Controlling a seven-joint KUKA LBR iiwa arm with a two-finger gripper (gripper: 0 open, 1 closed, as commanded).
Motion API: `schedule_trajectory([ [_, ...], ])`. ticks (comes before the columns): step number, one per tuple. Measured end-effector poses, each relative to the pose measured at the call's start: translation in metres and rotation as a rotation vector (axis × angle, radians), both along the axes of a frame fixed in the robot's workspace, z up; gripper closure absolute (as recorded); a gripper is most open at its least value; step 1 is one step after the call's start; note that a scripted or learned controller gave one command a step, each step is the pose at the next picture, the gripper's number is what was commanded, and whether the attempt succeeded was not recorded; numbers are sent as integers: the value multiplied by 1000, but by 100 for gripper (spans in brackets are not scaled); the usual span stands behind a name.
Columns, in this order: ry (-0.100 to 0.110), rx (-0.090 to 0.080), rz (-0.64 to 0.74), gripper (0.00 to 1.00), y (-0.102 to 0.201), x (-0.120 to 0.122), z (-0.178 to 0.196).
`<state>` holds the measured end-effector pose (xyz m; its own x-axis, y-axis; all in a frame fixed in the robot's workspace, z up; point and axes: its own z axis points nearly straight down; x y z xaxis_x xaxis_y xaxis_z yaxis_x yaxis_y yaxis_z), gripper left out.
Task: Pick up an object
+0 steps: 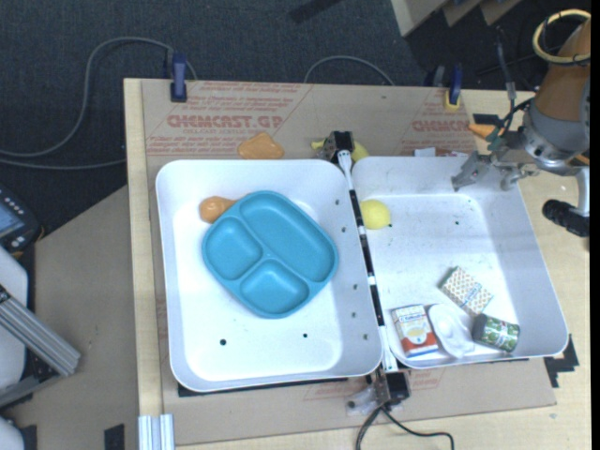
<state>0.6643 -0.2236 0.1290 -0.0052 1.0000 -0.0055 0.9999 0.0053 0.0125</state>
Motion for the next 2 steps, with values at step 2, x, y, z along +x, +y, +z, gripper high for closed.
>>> schedule_trajectory([
  [2, 19, 7, -13, 0, 16, -138, -19],
])
